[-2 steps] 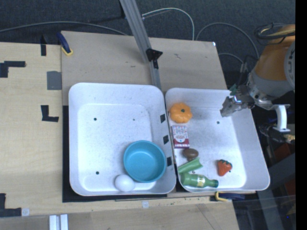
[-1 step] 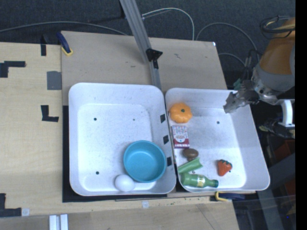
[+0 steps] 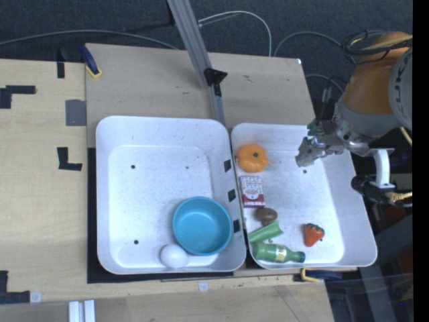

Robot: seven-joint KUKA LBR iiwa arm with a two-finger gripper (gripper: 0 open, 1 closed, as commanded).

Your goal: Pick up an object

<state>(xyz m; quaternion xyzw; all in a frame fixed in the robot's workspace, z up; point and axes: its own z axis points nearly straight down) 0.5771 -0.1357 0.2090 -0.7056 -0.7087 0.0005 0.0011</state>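
Claw over the right bin, its grip unreadable

Claw hangs above the far right part of the right bin, small and dark against the white floor; I cannot tell whether it is open or closed, and nothing shows in it. The arm behind it is cut off by the right edge.

Things to pick lie along the right bin's left side: an orange pumpkin at the far end, a small red and white carton nearer, its print too small to read, then a brown lump hard to identify. A green bottle lies on its side by the near wall, beside a green piece. A strawberry sits apart to the right.

In the left bin, a blue bowl stands near the divider, partly covering a white ball.
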